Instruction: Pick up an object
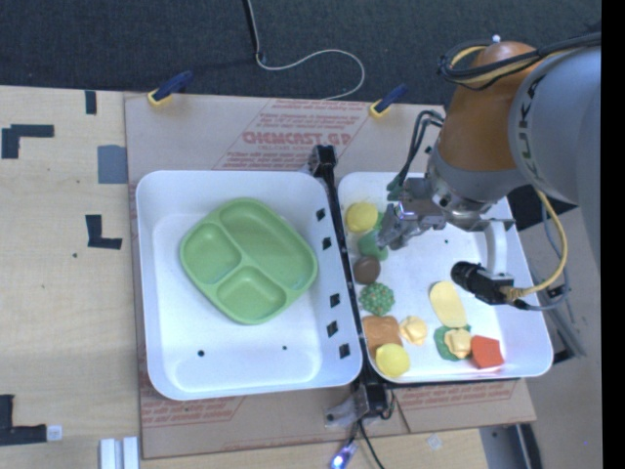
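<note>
so the arm comes in from the right and the gripper point(391, 231) hangs low over the upper left corner of the right bin point(532, 360), right by the divider between the two bins. the whole thing turns on what sits under that tip: the yellow ball point(360, 216) is just beside it on the left, basically touching distance, and the small green piece point(370, 245) and the brown round thing point(367, 269) sit just below it, toward the near side of the bin. so the nearest candidates are left and slightly toward the camera from the fingers, all crowded against the bin's left wall.

honestly i can't tell if the fingers are wide or pinched, they're dark and blur into the wrist hardware from this angle. nothing visibly sits between them either, so i wouldn't call anything grabbed.

rest of the pile is further down: a green broccoli-looking thing point(377, 297), an orange-brown block point(380, 329), a second yellow ball point(393, 361), a pale yellow oval point(448, 304) and a red block point(487, 352), all well apart from the tip.

left bin point(176, 360) just has the green divided plate point(249, 259).

my guess: the yellow ball up top is the target, and the wall right next to it could make the pinch awkward.
</note>
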Robot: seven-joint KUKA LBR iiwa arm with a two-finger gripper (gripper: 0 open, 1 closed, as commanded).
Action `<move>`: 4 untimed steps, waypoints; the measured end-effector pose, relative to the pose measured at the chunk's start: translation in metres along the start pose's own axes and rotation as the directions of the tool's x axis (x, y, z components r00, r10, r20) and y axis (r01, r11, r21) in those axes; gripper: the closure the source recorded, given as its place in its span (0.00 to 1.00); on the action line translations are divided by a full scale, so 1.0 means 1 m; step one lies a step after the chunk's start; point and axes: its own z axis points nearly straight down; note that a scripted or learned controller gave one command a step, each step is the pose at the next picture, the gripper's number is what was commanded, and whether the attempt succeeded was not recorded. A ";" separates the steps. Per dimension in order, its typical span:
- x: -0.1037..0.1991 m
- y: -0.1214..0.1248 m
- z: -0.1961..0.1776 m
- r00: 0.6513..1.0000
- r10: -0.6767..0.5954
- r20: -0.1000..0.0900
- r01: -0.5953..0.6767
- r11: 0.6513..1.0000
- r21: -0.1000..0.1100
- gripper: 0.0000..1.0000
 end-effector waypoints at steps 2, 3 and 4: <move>0.059 -0.011 -0.116 1.000 0.000 0.001 0.000 1.000 -0.030 1.00; 0.115 -0.035 0.048 1.000 -0.002 0.002 0.002 1.000 0.003 1.00; 0.145 -0.002 -0.078 1.000 -0.003 -0.001 0.003 1.000 -0.028 1.00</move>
